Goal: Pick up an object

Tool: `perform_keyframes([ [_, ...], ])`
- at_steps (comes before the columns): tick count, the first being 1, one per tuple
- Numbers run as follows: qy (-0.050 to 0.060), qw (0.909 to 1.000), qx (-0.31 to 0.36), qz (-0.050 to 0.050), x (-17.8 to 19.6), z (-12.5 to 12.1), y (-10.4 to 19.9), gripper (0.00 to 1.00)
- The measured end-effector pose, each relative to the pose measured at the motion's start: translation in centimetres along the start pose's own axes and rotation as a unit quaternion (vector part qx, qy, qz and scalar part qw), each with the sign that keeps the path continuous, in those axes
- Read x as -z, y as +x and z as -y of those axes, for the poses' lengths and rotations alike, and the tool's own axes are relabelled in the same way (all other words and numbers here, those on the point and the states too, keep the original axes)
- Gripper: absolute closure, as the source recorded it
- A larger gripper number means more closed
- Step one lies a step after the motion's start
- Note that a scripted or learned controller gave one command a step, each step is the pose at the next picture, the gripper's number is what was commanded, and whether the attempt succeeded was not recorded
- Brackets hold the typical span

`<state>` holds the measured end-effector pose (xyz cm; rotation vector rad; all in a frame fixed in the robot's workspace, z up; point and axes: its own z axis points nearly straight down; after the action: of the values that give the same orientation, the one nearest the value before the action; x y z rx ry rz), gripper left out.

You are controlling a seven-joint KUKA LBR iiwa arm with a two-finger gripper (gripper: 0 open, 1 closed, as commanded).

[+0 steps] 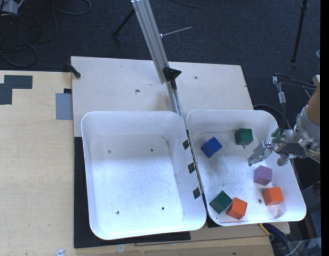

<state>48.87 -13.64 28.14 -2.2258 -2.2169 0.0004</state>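
Hand point(264, 152) hangs over the right bin point(228, 117), just above the purple cube point(263, 174), and I honestly can't tell how it's set or if it's got anything. That cube looks small, stiff and light, probably a bit slick. I'd pinch it across two flat opposite sides, not the corners.

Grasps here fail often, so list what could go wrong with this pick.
1. The gripper hangs just above the purple cube, near the right bin's wall; a descent could clip that wall.
2. The orange cube sits close below the purple one and may get nudged.
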Motion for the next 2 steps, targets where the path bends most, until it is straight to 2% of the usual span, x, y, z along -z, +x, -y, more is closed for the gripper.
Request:
perform_keyframes([
  [1, 0.0, 1.0, 0.002, 0.0, -19.1, -5.8, -2.2, 0.0],
  [2, -0.002, 1.0, 0.004, 0.001, -19.0, -11.8, -4.7, 0.0],
])
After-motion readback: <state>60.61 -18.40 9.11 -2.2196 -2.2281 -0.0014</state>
